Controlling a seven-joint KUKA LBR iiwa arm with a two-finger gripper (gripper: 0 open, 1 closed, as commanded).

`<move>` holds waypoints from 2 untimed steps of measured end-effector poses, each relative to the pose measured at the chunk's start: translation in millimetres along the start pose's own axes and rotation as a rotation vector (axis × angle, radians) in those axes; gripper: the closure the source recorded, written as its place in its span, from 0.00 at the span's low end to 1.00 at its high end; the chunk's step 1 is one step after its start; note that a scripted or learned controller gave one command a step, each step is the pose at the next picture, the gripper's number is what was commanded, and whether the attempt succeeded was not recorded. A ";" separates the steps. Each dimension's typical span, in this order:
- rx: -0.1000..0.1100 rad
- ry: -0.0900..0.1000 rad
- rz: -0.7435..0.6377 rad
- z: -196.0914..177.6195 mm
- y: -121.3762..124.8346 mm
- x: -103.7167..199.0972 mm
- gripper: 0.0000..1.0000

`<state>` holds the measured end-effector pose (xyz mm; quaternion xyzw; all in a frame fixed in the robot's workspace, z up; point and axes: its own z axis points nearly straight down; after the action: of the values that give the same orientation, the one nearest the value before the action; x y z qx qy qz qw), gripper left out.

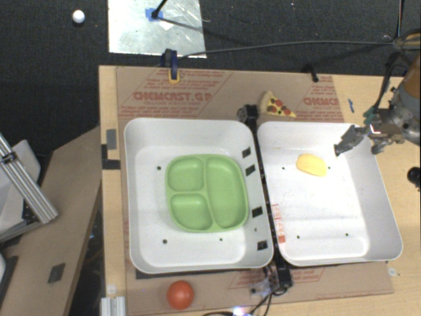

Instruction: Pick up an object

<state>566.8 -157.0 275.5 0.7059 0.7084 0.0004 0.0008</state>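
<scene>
2 shallow white bins were seen side by side on the bench [112, 196]. The left bin [141, 150] held a green divided plate [206, 192] with 3 compartments, lying flat near the bin's centre. The right bin [368, 236] held 1 yellow object [312, 164], rounded and lemon-like, lying toward the 11 o'clock part of the bin floor.

The gripper [353, 139] was seen at the right bin's 1 o'clock corner, over the far rim, at about 2 o'clock from the yellow object and apart from it. Whether the gripper was released or clenched could not be told; nothing was seen grasped. The arm [404, 120] was seen entering from the 3 o'clock edge of the view.

Outside the bins, a pizza-slice toy [277, 105] was noted on the brown sheet beyond the seam between the bins, at 12 o'clock. A red-orange ball [180, 294] was noted on the bench at 6 o'clock of the left bin, just beyond its near rim. A blue clamp [171, 62] was noted at the sheet's far edge. A small white ball [79, 16] was noted on the dark floor at the view's 11 o'clock.
</scene>
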 end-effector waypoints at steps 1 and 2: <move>0.004 0.001 0.003 54.1 -6.1 -8.1 0.00; 0.003 0.001 0.002 95.8 -5.7 -7.6 0.00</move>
<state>561.3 -164.7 179.7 0.7066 0.7076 -0.0003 -0.0006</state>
